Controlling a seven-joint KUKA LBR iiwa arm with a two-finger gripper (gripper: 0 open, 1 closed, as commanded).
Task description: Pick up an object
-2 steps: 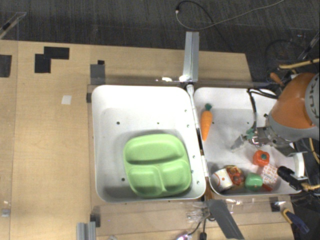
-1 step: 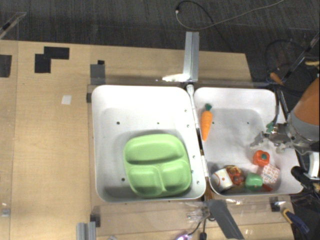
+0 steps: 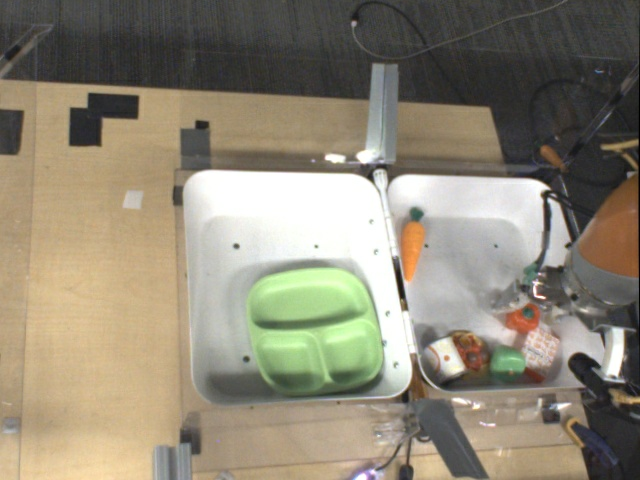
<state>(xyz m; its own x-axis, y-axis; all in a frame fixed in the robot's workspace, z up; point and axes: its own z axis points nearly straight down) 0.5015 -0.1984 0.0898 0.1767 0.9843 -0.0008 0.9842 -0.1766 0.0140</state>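
Orange-red toy (image 3: 523,318) lower right of frame, gripper (image 3: 540,290) touching; finger state unreadable. Descend straight, avoid neighbouring patterned packet (image 3: 541,349), close gently.

The arm (image 3: 610,243) reaches in over the right edge of the right-hand bin (image 3: 470,193), its orange band and grey wrist above the bin's right wall. The gripper (image 3: 535,293) hangs low inside that bin, near its right side.
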